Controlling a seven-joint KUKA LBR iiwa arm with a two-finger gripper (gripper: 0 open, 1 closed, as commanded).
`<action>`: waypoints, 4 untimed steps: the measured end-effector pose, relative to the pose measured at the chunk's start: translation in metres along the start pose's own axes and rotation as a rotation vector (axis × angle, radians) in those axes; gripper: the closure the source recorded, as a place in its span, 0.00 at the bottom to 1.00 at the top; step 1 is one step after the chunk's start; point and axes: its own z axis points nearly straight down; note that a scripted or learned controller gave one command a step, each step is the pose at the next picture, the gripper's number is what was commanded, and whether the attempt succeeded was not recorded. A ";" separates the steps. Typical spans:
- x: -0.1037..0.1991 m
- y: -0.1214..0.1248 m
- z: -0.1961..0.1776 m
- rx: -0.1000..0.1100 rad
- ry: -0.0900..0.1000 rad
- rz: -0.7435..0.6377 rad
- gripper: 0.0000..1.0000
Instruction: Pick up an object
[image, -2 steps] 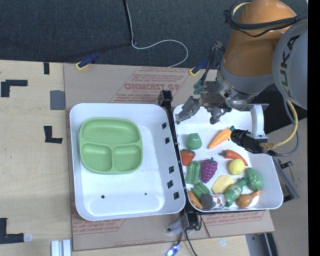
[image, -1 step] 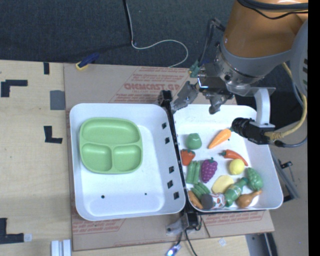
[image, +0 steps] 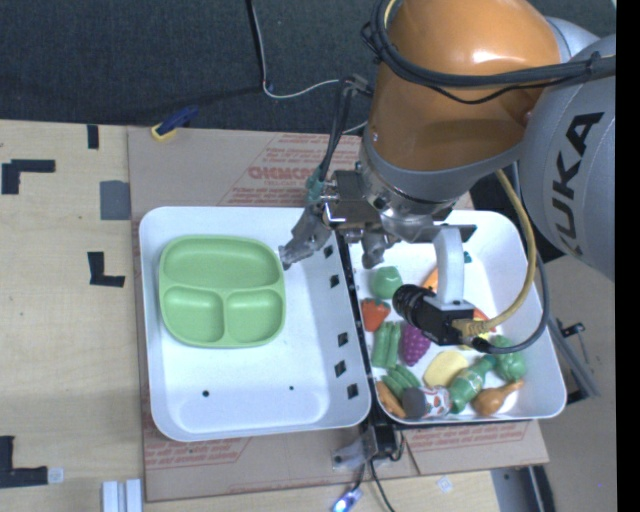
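The toy foods (image: 440, 365) lie heaped in the right bin (image: 545, 395), beneath the gripper (image: 385, 255) — whether its fingers are apart I cannot tell. They look light, hard, slick plastic — the purple grapes (image: 414, 343) offer a bumpy middle to pinch

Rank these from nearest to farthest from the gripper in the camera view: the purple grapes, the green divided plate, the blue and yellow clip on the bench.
From the gripper, over the divider between the bins:
1. Purple grapes, just below it in the right bin.
2. Green divided plate, off to the left in the left bin.
3. Blue and yellow clip, far upper left, outside both bins.
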 end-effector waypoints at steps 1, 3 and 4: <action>0.088 0.022 -0.089 -0.013 0.004 0.000 0.00; 0.096 0.019 -0.129 -0.007 0.000 0.008 1.00; 0.056 -0.007 0.004 0.012 -0.009 0.013 1.00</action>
